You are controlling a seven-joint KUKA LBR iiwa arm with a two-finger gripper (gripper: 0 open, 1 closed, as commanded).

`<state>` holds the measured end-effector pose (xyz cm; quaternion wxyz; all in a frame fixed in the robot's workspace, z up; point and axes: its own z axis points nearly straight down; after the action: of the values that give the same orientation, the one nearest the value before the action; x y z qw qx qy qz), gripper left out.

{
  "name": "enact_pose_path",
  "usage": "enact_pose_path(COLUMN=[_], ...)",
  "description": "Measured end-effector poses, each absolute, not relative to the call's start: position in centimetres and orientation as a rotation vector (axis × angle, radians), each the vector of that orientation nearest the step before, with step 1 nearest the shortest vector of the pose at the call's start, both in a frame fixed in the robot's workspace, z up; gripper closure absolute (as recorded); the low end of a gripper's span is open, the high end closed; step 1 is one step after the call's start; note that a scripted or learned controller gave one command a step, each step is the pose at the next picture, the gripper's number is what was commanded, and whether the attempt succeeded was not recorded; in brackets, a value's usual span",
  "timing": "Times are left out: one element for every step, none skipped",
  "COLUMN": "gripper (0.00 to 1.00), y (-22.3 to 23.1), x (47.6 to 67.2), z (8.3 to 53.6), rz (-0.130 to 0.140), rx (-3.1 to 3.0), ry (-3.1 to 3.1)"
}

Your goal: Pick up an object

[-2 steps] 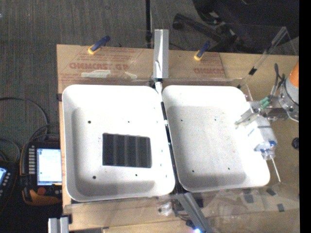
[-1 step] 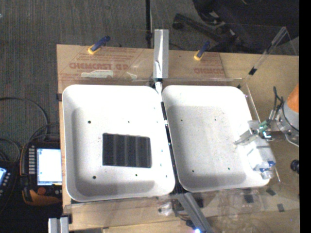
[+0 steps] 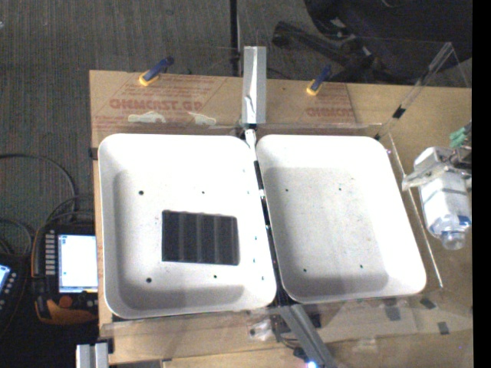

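Two shallow white plastic bins sit side by side on a brown cardboard-topped bench, edges touching along a dark seam. Landmark: the left white bin. Inside it, on the floor toward its near side and slightly right of centre, lies a flat dark rectangular ribbed object, long sides parallel to the bin's front rim, three or four lengthwise ridges visible, clear of all walls. The right white bin abuts the left bin's right rim; small dark dots mark its floor. Beyond the left bin's far right corner an upright grey metal post stands at the seam. Beyond the left bin's far rim, a yellow-and-blue clamp grips the bench's back edge; a second like clamp sits further right along that edge. Well right of the left bin, past the right bin's outer rim, the pale grey-white gripper hangs outside both bins; whether its jaws are apart or closed cannot be told, and nothing is seen held. Left of the left bin, off the bench, a handheld pendant with a lit screen lies on the dark carpet.
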<state>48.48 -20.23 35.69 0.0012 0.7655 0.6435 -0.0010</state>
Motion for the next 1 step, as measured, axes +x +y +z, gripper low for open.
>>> enact_pose_path(gripper=[0.00], y=[-20.08], x=[50.82], z=[41.42], rz=[-0.003], rx=[2.330], ry=[2.103])
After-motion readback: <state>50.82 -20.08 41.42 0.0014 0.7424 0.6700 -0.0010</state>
